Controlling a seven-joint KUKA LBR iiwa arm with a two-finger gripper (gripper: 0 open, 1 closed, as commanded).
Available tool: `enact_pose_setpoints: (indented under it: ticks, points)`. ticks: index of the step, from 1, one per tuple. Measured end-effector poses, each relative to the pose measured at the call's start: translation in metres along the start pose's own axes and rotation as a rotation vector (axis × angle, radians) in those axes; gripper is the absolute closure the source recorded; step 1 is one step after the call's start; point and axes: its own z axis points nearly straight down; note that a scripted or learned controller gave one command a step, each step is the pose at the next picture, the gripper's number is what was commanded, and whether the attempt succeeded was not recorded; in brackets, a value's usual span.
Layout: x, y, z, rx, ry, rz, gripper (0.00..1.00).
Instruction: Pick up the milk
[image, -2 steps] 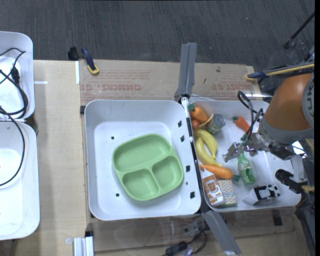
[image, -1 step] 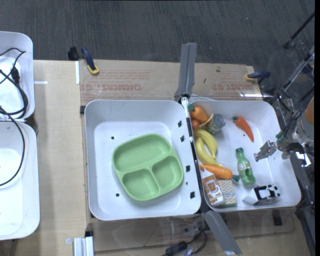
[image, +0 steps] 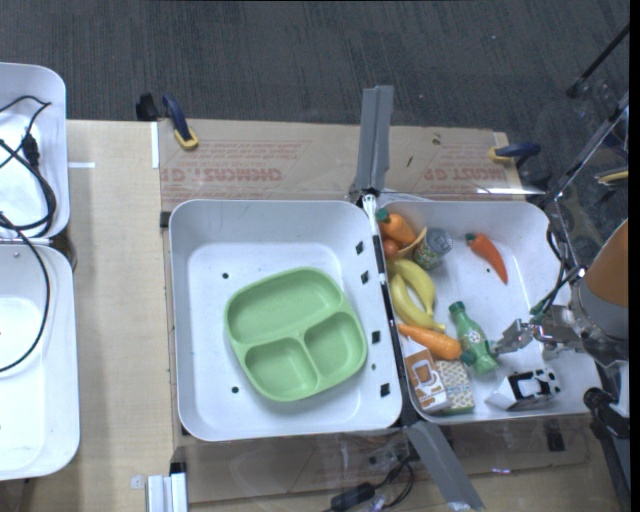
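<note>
The milk (image: 524, 389) is a small white carton with black cow patches. It lies on its side near the front right corner of the right bin (image: 530, 228). My gripper (image: 530, 340) hovers just behind the carton, between it and the green bottle (image: 470, 338). It is open, with nothing between its fingers. The arm comes in from the right edge, its orange band (image: 612, 270) above the wrist.
The right bin also holds an orange-and-white box (image: 438, 385), bananas (image: 415, 290), three carrots (image: 432, 340) (image: 490, 255) (image: 397, 228) and a small dark jar (image: 432, 250). A green divided plate (image: 295, 335) lies in the left bin (image: 200, 300). Cables hang at the right.
</note>
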Motion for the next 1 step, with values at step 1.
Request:
enact_pose_setpoints:
  ticks: [1]
  points:
    - [-0.0042,-0.0004,-0.0058,0.001,-0.008,0.007,1.0]
